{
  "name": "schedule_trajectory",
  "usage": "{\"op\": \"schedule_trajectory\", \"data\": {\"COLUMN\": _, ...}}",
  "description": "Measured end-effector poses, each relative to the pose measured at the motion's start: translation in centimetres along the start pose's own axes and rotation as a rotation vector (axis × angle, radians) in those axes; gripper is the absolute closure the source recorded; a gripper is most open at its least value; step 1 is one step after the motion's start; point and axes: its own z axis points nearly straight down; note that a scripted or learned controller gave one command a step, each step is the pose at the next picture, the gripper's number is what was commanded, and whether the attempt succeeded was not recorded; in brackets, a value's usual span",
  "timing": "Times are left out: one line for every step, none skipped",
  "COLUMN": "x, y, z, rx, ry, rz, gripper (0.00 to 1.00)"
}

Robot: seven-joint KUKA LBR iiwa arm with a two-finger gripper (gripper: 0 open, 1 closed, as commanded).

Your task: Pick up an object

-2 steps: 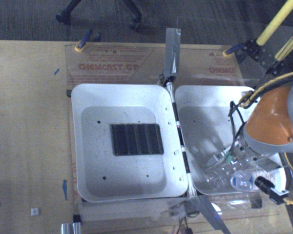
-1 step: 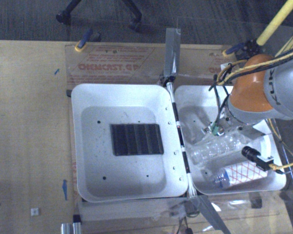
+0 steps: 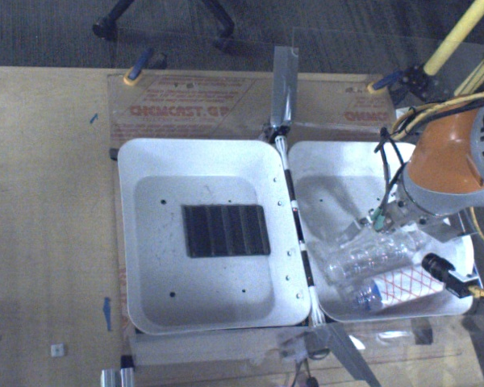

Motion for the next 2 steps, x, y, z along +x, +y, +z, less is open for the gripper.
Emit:
{"op": "schedule_trajectory", "data": {"x": -1.2, "y": -4.4, "z": 3.2, "rx": -0.003, "ry": -0.001, "rz": -0.103, "gripper": 0.00}}
{"op": "schedule_trajectory", "data": {"x": -1.3, "y": -4.2, "z": 2.1, "rx": -0.008, "ry": -0.004, "rz": -0.101, "gripper": 1.00}}
